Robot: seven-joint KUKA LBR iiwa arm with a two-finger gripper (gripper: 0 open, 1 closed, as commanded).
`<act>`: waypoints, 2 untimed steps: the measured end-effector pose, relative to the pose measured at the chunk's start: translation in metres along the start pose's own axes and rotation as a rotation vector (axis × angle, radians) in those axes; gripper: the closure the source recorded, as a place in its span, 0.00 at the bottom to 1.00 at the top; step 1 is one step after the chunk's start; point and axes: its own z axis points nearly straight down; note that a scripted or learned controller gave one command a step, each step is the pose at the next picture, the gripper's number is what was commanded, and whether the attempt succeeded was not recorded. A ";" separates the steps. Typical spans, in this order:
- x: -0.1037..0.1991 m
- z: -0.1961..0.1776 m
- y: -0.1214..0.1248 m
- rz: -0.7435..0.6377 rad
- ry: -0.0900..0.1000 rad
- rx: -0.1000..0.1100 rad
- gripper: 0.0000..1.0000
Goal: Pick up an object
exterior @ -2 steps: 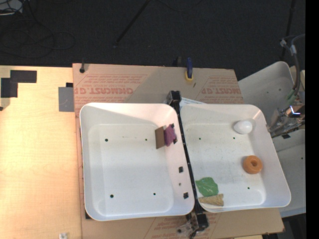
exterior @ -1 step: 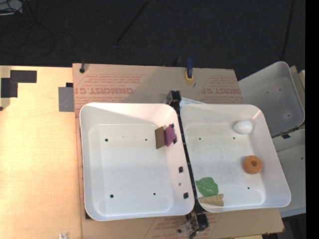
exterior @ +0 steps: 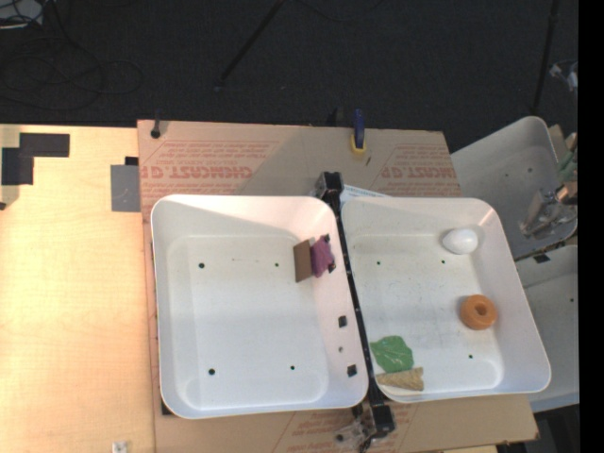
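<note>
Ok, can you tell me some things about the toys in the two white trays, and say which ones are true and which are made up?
1. The orange ring lies in the right tray. True.
2. The white ball sits in the left tray. False: it is in the right tray, near its far edge.
3. The purple thing is right beside a brown block in the left tray. True.
4. The green thing is in the middle of the left tray. False: it lies in the right tray, near its front left corner.
5. A tan piece lies right next to the green thing. True.
</note>
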 end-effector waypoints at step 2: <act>0.060 -0.086 -0.038 -0.005 -0.001 -0.007 1.00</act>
